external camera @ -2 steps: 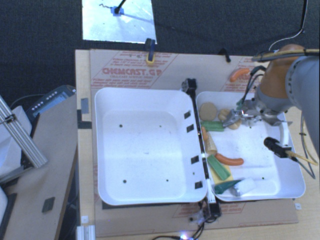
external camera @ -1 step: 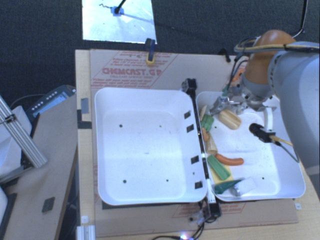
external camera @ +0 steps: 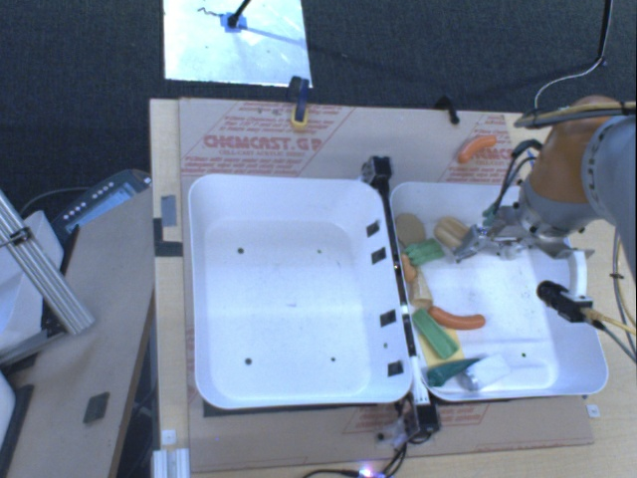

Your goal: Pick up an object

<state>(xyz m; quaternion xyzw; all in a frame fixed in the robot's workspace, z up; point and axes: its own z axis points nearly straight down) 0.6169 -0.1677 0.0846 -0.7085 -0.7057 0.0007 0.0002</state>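
My gripper [external camera: 468,248] is low over the back of the right bin [external camera: 582,361], reaching in from the right. Just left of it lie a tan rounded piece [external camera: 450,230] and a green piece [external camera: 423,252], with a brownish piece [external camera: 410,229] in the back-left corner. An orange sausage [external camera: 458,318] lies mid-bin. Near the front-left are a green piece on a yellow one [external camera: 434,335] and a teal and white item [external camera: 470,369]. I see nothing held in the gripper.
The left bin [external camera: 299,202] stands beside the right one, joined by a black clipped divider [external camera: 390,267]. Another orange sausage [external camera: 477,148] lies outside on the board behind the right bin. A small pale piece [external camera: 423,289] lies along the right bin's left wall.
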